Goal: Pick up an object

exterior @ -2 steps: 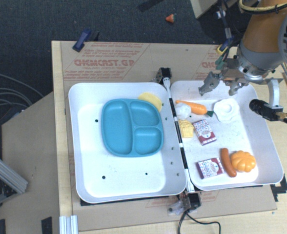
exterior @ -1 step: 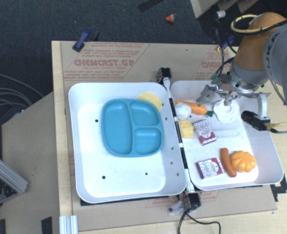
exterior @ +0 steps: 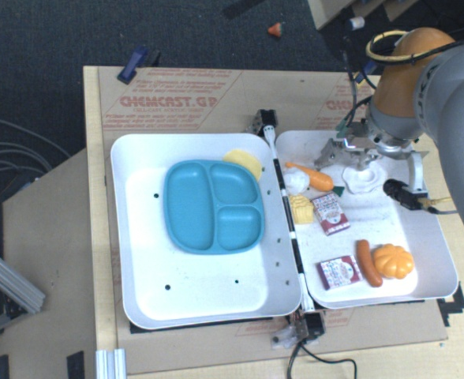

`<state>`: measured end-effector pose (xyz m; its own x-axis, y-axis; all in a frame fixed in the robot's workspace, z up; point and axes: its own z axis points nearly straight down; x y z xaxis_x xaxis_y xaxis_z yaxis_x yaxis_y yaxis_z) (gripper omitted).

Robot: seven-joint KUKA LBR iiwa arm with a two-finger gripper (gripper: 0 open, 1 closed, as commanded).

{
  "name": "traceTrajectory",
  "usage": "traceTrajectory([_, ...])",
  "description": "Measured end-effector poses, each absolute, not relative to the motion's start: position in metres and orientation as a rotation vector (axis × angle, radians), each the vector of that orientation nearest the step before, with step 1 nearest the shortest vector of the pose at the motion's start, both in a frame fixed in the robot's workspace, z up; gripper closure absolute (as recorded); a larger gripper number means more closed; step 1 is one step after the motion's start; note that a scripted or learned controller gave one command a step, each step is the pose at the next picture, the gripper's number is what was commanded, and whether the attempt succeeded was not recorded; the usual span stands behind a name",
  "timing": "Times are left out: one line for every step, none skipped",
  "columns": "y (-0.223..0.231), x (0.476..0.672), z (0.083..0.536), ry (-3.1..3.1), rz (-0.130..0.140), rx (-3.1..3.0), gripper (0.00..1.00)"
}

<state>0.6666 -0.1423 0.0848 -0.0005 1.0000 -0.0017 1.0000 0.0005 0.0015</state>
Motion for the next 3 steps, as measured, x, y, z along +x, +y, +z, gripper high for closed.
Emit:
traceTrajectory([-0.142, 0.668, 0.096, 2.220, 0.001, 2.215, 1.00])
traceTrajectory([-0.142, 0.667, 0.096, 2.220, 0.000, 2.215, 0.00])
traceTrajectory([-0.126, 0.667, 0.085, 2.223, -0.001, 2.222, 0.00])
